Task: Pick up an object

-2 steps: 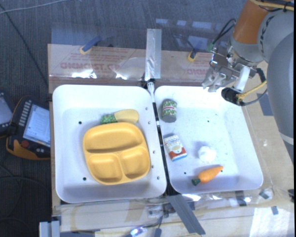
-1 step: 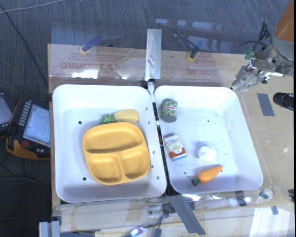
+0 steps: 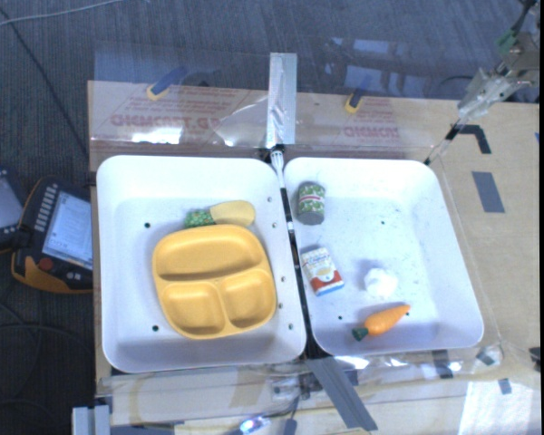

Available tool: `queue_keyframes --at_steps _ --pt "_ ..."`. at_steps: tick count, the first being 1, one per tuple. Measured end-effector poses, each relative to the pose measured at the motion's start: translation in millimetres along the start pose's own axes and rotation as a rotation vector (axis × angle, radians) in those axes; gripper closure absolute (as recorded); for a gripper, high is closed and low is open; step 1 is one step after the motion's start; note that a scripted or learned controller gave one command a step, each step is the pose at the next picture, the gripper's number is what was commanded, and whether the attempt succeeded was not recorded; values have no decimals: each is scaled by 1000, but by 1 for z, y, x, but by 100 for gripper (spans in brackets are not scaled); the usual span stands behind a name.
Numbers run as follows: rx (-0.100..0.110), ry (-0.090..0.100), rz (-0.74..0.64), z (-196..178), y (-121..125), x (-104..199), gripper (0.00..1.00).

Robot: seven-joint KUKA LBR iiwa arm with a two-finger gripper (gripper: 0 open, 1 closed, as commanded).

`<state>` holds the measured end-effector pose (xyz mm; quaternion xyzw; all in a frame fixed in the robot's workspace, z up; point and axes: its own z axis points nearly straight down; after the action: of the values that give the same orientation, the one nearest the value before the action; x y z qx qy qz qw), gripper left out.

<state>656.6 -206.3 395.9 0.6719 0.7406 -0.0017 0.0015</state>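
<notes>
White-and-red carton (image 3: 321, 271) and green can (image 3: 310, 203) carry labels too small to read; gripper's state cannot be told.

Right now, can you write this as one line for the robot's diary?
left bin: yellow tray, corn | right bin: can, carton, white ball, carrot | nothing picked yet

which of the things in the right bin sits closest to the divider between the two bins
The small carton with the red base: it lies right beside the divider, mid-bin. The can is a little farther off, and the white ball and carrot lie further right.
</notes>
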Motion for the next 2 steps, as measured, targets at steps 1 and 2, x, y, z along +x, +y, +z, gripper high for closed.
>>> queue_keyframes --at_steps 1,2 --pt "-2 0 -319 -4 11 -12 100" --pt "-4 -1 -618 -39 11 -18 100"
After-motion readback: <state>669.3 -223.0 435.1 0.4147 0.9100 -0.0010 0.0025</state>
